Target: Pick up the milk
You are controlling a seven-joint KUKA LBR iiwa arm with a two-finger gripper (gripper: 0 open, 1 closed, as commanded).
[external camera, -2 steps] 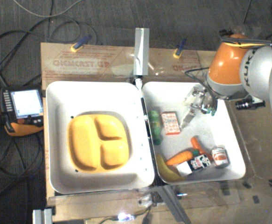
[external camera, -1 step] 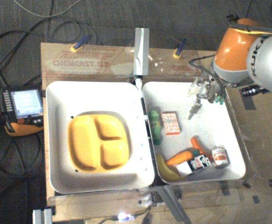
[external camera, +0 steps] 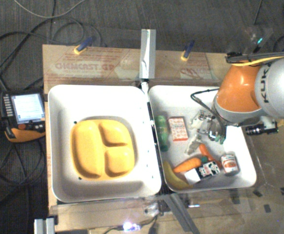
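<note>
A: Where does the milk (external camera: 204, 170) lie from the pincer (external camera: 203, 130)?

B: Nearer the camera, almost straight below the pincer in the view, in the right bin (external camera: 241, 179), close to its near wall. It is a small carton with black and white patches, lying on its side, its long axis running left to right with a slight tilt.

A: And the pincer itself?

B: It hangs over the middle of that bin, apart from the milk. I cannot tell how wide it stands, and nothing shows between its tips.

A: Count the rest.

B: One carrot (external camera: 186, 165) touching the milk's far-left side, one banana (external camera: 175, 178), one can (external camera: 229, 163) just right of the milk, one green bottle (external camera: 161, 132), one red packet (external camera: 178, 128). The left bin (external camera: 59, 179) holds one yellow tray (external camera: 104, 147).
</note>
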